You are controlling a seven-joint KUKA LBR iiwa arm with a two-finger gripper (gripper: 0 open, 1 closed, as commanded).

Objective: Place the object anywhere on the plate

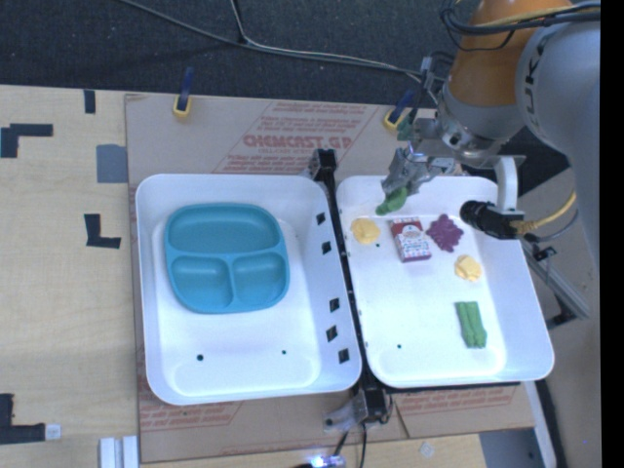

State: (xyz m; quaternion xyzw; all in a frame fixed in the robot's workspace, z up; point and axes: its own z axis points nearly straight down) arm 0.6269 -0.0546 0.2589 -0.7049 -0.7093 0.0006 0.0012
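A blue plate (226, 256) with three compartments lies in the left white bin (156, 359). My gripper (399, 187) hangs over the far left corner of the right bin (526, 359), with its fingers shut on a small green object (392, 202) that sticks out below the fingertips. The plate is well to the left of the gripper, across the divider between the bins.
In the right bin lie a round yellow piece (365, 230), a red box (410, 240), a purple grape bunch (445, 231), a second yellow piece (468, 268) and a green vegetable (471, 323). Black clips (323, 164) hold the bins' shared edge. Yellow clamps (182, 106) pin the cardboard at the back.
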